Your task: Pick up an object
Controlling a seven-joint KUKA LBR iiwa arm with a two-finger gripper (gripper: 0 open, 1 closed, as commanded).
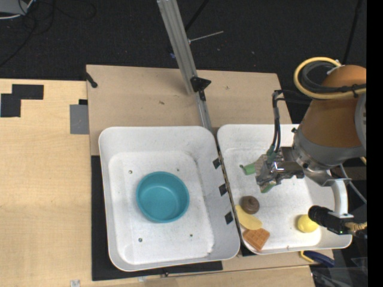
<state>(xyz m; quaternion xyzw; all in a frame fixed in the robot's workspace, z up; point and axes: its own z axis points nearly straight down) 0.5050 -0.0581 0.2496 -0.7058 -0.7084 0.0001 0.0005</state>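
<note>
Your worktop (48, 178) is pale wood under two white bins. In the left bin (119, 148) you have a teal bowl (163, 197). Right of the bowl, in the right bin (239, 139), sit a brown round piece (249, 205), a yellow piece (251, 222), a waffle (257, 238) and a yellow ball (307, 223). The gripper (267, 173) hangs above them beside something green (247, 168); you cannot tell how it stands.

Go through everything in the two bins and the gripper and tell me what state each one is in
Teal bowl: upright, in left bin.
Brown round piece: resting in right bin.
Yellow piece: lying beside it.
Waffle piece: lying at near rim.
Yellow ball: resting.
Gripper: over right bin.
</note>
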